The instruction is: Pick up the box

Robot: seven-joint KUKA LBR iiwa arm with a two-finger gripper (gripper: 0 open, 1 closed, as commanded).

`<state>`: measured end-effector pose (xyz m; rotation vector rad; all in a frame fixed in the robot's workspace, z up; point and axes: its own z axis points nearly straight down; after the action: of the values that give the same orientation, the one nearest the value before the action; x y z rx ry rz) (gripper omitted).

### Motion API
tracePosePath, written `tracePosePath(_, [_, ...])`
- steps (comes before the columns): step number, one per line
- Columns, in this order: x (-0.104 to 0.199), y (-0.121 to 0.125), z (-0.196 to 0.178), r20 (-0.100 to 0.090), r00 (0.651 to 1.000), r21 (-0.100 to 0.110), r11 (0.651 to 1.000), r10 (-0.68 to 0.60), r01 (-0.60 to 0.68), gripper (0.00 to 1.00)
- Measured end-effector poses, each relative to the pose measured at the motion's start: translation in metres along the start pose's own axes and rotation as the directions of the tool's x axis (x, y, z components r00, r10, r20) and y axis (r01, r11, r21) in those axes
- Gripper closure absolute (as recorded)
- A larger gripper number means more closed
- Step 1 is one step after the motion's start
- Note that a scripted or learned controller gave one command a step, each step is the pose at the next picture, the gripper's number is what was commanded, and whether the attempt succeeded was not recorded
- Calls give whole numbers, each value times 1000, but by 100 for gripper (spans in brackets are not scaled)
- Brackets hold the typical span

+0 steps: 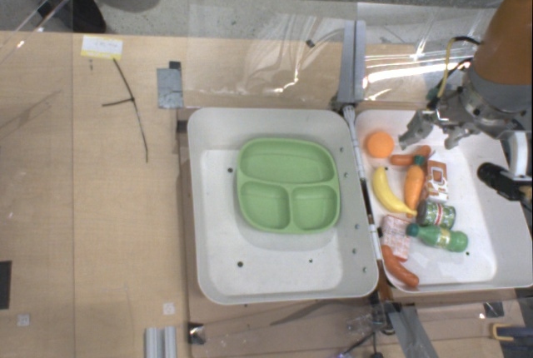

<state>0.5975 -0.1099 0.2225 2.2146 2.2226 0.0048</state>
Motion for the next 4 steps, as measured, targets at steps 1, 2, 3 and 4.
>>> tracePosePath(1, [-68,-30,107,1,1000,4,1000,-4,4,0])
tracePosePath(2, [-68,40,130,1,997,-1,997,-72,72,0])
tracePosePath(3, [-23,59,131,10,972,31,972,235,-235,0])
tracePosePath(4, [-23,61,117,11,973,24,973,230,-231,100])
